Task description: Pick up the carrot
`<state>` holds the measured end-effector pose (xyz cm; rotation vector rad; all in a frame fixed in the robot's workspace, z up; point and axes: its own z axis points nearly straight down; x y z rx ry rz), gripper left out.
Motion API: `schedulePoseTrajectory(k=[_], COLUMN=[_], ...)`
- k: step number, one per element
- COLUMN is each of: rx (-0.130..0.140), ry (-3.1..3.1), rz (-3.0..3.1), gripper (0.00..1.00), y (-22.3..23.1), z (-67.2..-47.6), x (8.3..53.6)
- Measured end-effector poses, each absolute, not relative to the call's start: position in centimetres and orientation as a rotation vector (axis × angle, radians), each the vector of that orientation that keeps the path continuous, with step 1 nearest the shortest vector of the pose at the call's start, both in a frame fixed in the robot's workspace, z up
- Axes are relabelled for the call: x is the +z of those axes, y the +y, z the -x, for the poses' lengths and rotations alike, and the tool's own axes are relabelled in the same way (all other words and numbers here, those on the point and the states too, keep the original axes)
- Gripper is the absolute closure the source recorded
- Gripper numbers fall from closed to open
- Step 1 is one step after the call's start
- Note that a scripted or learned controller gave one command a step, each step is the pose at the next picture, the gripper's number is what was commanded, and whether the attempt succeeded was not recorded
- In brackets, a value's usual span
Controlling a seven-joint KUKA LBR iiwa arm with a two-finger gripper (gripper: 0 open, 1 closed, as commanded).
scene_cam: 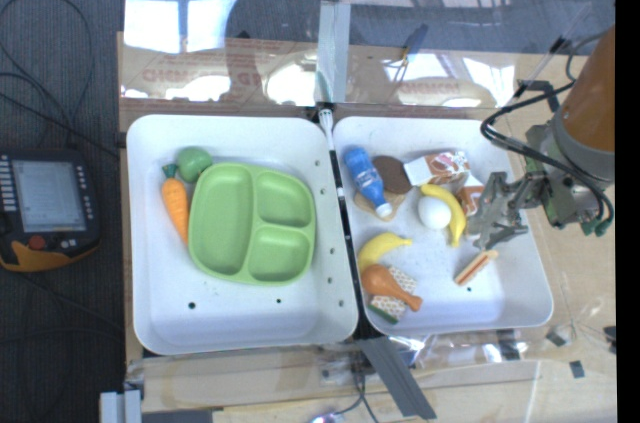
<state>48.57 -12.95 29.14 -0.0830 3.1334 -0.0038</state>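
Wooden bench (135, 81) bears two white bins side by side: left (150, 311), right (530, 301)

Right of the green divided plate (251, 222): a blue bottle (366, 179), an egg (434, 210), two bananas (458, 208) and (383, 247), a chicken drumstick (389, 287), a hot dog (475, 266); left, beyond the bin, a handheld pendant (45, 207).

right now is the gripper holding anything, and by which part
Nothing is held. The gripper hangs over the right bin; the carrot lies in the left bin.
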Motion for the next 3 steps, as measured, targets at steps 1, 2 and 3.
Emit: schedulePoseTrajectory(k=[1,2,3], rx=[0.000,0.007,0.003], ry=[3.026,2.821,2.570], rz=[0.831,1.384,1.802], gripper=[1.00,1.00,1.00], y=[-14.6,-19.7,-22.3], z=[-49.5,-52.4,-48.9], x=[33.2,28.0,29.9])
